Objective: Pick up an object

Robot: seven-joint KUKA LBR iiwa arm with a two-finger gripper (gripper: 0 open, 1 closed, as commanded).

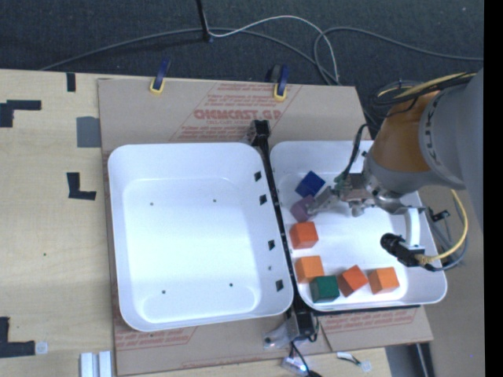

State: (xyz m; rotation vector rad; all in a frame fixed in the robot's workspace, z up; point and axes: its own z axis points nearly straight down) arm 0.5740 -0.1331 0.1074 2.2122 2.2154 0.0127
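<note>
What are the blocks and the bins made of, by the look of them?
Blocks, e.g. the blue block and green block: probably painted wood or foam; flat matte colour, sharp cube edges, no glare. Can't tell which. Right bin and left bin: likely moulded plastic; smooth white, rounded corners, soft sheen.
</note>
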